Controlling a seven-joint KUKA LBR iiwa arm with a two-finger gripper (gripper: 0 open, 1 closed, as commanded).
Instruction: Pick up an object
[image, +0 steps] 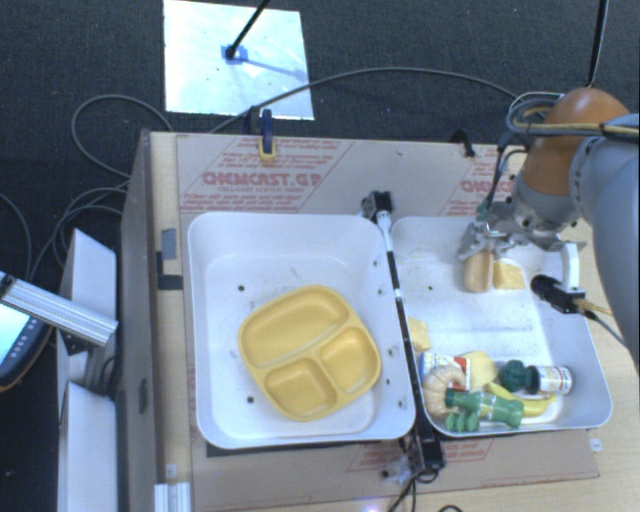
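Note:
My gripper hangs over the back of the right bin, under the arm's orange band. Directly below it, and touching or nearly touching it, lies a tan bread-like roll, with a pale yellow slice beside it on the right. A pile of toys sits at the bin's front: a green bottle, a banana, a small bottle with a dark green cap and a red-and-white packet. A small yellow piece rests against the left wall.
The left bin holds a yellow divided plate. A black rail runs between the bins. A black cable plug juts over the right bin's right side. Cardboard lies under both bins.

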